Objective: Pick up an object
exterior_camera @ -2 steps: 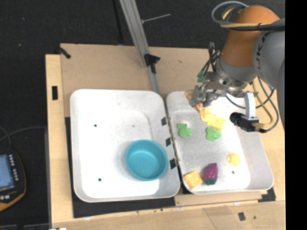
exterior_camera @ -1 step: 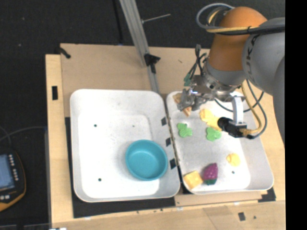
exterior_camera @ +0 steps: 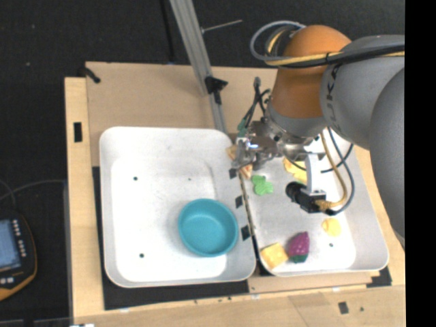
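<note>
Two bins sit before you; your claw (exterior_camera: 253, 157) hangs over the right bin (exterior_camera: 361, 251), just above the green piece (exterior_camera: 261, 185); its grip you cannot tell.

Left bin (exterior_camera: 136, 155) open except blue bowl (exterior_camera: 208, 227); right bin (exterior_camera: 361, 240) cluttered.

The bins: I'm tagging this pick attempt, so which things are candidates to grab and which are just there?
Candidates, right bin:
green piece
yellow block
magenta object
small yellow piece

Just there:
blue bowl, left bin
grey pole
</note>
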Robot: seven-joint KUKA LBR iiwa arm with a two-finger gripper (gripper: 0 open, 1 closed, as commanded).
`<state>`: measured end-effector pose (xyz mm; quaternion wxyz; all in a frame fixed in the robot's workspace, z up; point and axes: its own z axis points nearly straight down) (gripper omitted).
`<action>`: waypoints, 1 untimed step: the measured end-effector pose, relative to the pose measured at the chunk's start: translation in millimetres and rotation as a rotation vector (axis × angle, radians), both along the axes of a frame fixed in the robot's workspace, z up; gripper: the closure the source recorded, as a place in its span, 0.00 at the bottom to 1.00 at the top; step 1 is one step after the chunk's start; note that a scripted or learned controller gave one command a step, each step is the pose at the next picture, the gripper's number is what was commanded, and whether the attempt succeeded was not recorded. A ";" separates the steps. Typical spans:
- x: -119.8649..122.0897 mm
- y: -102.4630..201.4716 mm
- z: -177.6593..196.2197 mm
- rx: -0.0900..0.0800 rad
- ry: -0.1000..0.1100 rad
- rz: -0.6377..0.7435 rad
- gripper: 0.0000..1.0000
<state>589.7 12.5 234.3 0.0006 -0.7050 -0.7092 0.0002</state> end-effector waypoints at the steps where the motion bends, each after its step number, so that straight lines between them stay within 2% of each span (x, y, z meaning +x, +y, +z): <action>1: -15.3 39.2 -0.7 0.001 -0.001 -0.001 1.00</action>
